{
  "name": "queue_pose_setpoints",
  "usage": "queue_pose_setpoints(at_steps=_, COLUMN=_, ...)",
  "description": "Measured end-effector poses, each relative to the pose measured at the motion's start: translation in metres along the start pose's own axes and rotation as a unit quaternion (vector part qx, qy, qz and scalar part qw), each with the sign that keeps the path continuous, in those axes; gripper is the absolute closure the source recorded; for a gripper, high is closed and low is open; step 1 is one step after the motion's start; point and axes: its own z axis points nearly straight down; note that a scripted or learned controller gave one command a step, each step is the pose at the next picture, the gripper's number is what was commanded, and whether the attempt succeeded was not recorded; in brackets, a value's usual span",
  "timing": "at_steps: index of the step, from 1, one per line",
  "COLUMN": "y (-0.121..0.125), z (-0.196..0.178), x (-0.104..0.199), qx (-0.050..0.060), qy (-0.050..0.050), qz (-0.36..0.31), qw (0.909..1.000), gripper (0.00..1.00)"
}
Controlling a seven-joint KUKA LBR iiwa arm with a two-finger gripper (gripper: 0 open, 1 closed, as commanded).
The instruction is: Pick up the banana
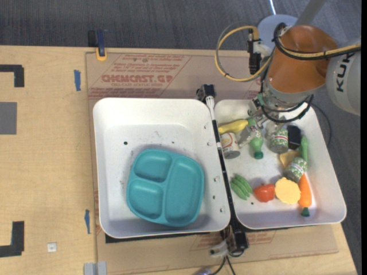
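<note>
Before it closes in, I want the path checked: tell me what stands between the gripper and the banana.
Nothing visible does. The gripper is right beside the banana, at its right end, in the right bin. A small can lies just below the banana, off the direct line.

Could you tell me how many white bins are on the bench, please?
2. The left bin holds a teal divided plate. The right bin holds the banana and other toy foods, with the gripper above its far side.

Divided plate (165, 188) in left bin (109, 125); banana (231, 126) in right bin (330, 202), far-left corner, end effector (256, 121) just right.
</note>
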Motion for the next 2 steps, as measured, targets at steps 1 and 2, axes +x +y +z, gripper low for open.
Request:
queue_pose_setpoints(at_steps=1, y=0.0000, z=0.0000, x=0.0000, qx=0.000, qy=0.000, qz=0.000, qw=1.0000, gripper=0.00)
queue_pose_setpoints(at_steps=2, y=0.0000, z=0.0000, x=0.0000, qx=0.000, qy=0.000, qz=0.000, qw=1.0000, gripper=0.00)
